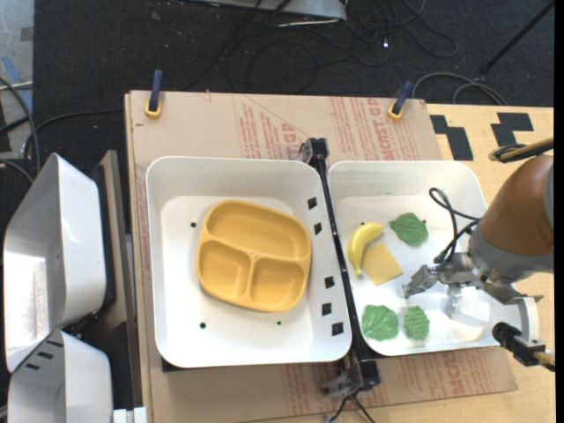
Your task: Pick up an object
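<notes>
A: We're looking down on two white bins side by side on a cardboard-covered bench (264,122). The left bin (167,236) carries a yellow divided plate (254,256) with three compartments, sitting about in its middle.

B: And the right bin (388,176) is where the small things are. We've got a banana (363,242) near the divider, with a yellow wedge of cheese (382,263) touching its lower end. Up and to the right of those lies a green leaf (409,228).

A: Along the front edge we see two more green pieces — a broad leafy one (380,322) and, just beside it on the right, a narrower bumpy one (416,323).

B: The arm (520,223) comes in from the right, its orange band over the bin's right side. The gripper (421,282) sits low in the bin, between the cheese and the bumpy green piece, near both.

A: Is anything between its fingers? We can't tell. The metal parts are a dark tangle from up here, so open or closed stays an honest unknown.

B: Every item we can see is lying on the bin floor. A white block (467,308) shows under the wrist, right of the green pieces.
</notes>
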`<state>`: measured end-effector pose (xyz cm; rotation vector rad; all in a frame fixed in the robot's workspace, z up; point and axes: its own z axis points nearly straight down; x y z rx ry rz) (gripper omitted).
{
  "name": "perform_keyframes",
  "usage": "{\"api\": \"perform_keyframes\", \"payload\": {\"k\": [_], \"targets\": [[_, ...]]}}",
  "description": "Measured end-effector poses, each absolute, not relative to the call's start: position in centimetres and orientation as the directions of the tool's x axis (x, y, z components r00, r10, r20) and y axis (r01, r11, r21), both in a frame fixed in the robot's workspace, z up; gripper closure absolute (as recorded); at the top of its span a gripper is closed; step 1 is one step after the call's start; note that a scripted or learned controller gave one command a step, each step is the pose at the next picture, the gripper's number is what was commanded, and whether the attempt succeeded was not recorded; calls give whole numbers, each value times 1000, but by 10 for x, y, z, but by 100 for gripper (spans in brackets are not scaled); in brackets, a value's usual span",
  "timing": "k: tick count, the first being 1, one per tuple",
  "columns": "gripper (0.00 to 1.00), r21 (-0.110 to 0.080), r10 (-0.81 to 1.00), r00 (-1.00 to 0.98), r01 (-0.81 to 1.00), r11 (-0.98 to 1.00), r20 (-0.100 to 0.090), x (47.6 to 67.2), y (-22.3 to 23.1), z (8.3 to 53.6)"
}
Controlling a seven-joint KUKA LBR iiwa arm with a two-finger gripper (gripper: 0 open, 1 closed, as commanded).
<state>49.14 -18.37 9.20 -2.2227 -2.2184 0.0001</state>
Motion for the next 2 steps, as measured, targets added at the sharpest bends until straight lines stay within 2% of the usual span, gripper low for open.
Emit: {"api": "perform_keyframes", "payload": {"k": [1, 2], "targets": [[100, 3, 1000, 4, 1000, -4, -4, 492, -186, 102], [100, 4, 1000, -2, 1000, 2, -2, 496, -193, 161]]}}
